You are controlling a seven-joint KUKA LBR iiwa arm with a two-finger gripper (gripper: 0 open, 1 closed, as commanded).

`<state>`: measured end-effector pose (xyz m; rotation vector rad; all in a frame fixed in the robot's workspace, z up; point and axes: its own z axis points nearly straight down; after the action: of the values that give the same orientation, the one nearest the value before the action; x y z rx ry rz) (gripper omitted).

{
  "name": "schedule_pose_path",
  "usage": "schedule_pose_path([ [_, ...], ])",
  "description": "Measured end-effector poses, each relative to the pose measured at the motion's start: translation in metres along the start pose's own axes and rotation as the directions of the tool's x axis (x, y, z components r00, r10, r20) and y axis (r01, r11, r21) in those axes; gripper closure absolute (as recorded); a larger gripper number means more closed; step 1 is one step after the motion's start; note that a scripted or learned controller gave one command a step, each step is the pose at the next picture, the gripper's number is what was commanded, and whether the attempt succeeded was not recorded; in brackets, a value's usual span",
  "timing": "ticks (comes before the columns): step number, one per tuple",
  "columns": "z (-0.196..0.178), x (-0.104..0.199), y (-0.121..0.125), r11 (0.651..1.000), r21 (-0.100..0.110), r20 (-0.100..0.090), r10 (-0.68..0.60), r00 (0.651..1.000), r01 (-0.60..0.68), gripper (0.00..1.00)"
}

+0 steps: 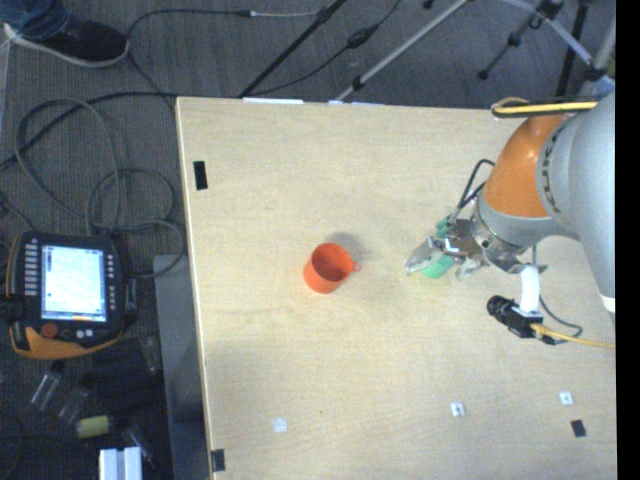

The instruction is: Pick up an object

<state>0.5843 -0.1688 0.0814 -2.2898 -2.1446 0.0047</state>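
Note:
An orange cup (328, 267) stands on the pale wooden bench top (300, 388), a little left of the middle. My gripper (430, 260) reaches in from the right and points left, about a hand's width to the right of the cup. A small green object (436, 268) shows between its fingers, and the gripper is shut on it. The grey arm with its orange band (522, 180) rises behind the gripper at the right edge.
A black cable plug (508, 314) hangs below the wrist. A black tape mark (200, 175) lies near the bench's left edge, and small markers (457, 408) sit near the front. On the floor to the left are a teach pendant (66, 290) and cables.

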Motion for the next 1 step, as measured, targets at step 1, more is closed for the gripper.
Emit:
schedule_pose_path([
  [1, -0.007, 0.0013, -0.0004, 1.0, 0.003, -0.001, -0.002, 1.0, 0.002, 1.0],
])
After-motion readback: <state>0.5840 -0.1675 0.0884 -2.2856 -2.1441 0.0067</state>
